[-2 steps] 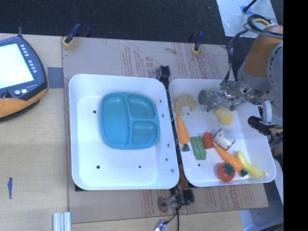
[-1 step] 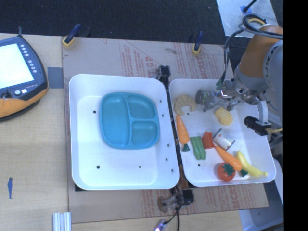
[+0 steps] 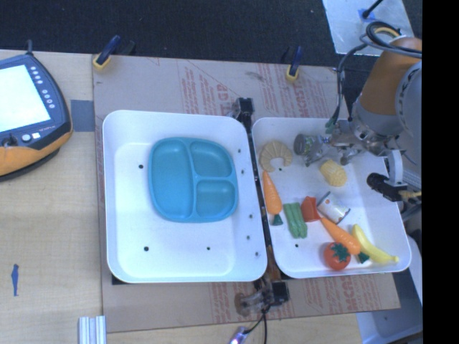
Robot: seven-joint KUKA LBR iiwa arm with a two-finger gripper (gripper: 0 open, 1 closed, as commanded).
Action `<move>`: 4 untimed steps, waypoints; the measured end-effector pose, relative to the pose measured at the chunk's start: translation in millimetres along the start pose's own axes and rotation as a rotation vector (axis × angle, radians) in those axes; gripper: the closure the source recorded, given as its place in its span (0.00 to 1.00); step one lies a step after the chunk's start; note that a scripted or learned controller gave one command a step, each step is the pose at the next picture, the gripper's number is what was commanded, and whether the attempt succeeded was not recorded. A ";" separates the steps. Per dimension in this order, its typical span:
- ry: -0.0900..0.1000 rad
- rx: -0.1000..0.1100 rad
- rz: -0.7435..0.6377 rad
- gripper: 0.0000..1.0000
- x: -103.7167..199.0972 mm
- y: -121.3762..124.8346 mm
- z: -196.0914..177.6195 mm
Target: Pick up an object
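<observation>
**Gripper low over right bin's far end**

While hanging above the right bin (image 3: 399, 260), gripper (image 3: 310, 147) sits beside a croissant (image 3: 275, 154) and a pale yellow piece (image 3: 333, 173). Cannot tell whether fingers are open or closed. Nearer: two carrots (image 3: 272, 193) (image 3: 339, 235), green piece (image 3: 295, 219), tomato (image 3: 336, 256), banana (image 3: 373, 246). Blue divided plate (image 3: 193, 179) in left bin (image 3: 122, 213).

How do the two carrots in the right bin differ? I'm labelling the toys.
The carrot by the divider lies nearly straight up the view, apart from other toys. The carrot near the tomato lies slanted and looks slimmer, crowded between the tomato and banana. Both are orange and taper.
</observation>
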State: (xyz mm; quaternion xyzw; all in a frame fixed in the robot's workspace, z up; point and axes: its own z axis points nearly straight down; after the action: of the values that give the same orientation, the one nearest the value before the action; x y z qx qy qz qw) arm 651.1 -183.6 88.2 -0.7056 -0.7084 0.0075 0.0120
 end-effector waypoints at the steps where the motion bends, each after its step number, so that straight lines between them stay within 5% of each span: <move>1: 0.000 0.000 0.001 0.00 -3.4 0.0 0.1; 3: -0.004 -0.001 0.000 0.00 9.3 -0.2 0.0; 4: 0.000 -0.001 0.001 0.00 -13.2 0.0 -0.2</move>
State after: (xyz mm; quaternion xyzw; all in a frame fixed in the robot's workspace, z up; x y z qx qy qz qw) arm 651.1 -196.8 88.4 -0.7058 -0.7082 0.0075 0.0117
